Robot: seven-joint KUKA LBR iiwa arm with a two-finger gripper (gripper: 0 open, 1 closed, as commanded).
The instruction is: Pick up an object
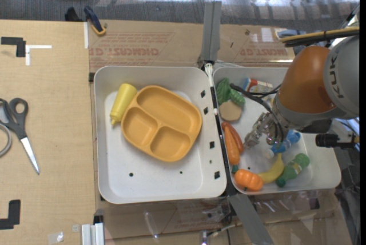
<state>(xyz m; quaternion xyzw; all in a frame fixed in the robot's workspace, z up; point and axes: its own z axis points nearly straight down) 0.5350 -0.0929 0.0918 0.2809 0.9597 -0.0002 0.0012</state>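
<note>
Low in the right bin [329, 181], the tool [264, 131] hangs over bare floor among the toys; whether it is open or closed cannot be told. Nearest candidates are the carrot [231, 144] just to its left and the banana [273, 170] below it, near the orange fruit [248, 180]. Both look like light, stiff, smooth plastic, likely to slip; the carrot's mid-length seems the best hold. Crowding and the bin's divider wall leave little room; the left bin [114, 181] holds a yellow tray [162, 123].

We see a yellow divided tray [161, 122] in the left bin [108, 181]. At right, our gripper [264, 134] hangs over toy food.
</note>
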